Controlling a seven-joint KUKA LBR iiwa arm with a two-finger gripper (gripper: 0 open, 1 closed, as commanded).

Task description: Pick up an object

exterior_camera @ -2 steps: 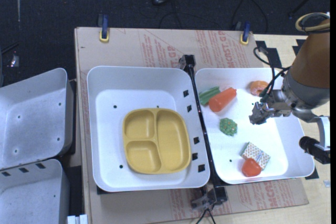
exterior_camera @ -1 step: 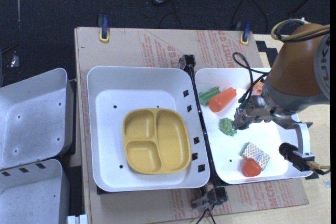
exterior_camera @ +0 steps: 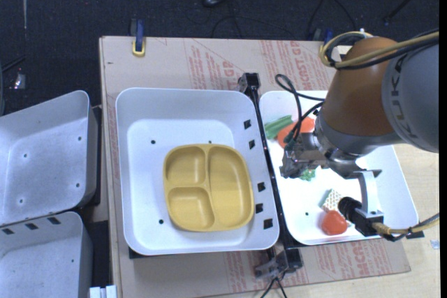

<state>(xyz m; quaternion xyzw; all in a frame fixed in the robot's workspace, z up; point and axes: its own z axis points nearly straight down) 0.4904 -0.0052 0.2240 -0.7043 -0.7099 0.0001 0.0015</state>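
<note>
My gripper (exterior_camera: 297, 165) hangs low over the right bin (exterior_camera: 391, 213), near its left side, under the arm's orange band. Just beneath and around it lie small items: a green piece (exterior_camera: 278, 125), an orange-red piece (exterior_camera: 299, 129) and a dark green scrap (exterior_camera: 307, 175) by the fingertips. A red round object (exterior_camera: 334, 222) and a small checkered block (exterior_camera: 331, 200) rest near the bin's front. Nothing is visibly held between the fingers.
The left bin (exterior_camera: 140, 220) holds a yellow divided plate (exterior_camera: 208, 186). A black divider (exterior_camera: 264, 157) runs between the two bins. A black cable and bracket (exterior_camera: 364, 209) hang from the arm over the right bin's front. White lids (exterior_camera: 42, 150) lie at far left.
</note>
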